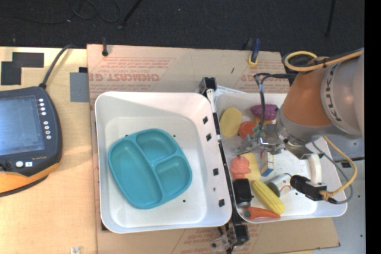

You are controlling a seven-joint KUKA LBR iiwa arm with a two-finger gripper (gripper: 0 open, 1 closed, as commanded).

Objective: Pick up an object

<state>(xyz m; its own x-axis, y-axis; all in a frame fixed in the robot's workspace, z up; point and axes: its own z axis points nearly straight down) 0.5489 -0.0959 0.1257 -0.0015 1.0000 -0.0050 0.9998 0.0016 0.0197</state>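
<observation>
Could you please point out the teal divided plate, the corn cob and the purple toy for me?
teal divided plate (136, 178): camera view, floor of its largest compartment.
corn cob (268, 197): camera view, middle of its yellow body.
purple toy (265, 110): camera view, its visible centre.

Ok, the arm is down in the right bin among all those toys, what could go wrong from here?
1. Crowding: the orange piece, yellow piece and pink piece lie close around the tip of the arm, so a grasp may catch two at once, or slip off and take none.
2. The corn cob and carrot lie by the front wall of the right bin; a nudge could wedge them there.
</observation>
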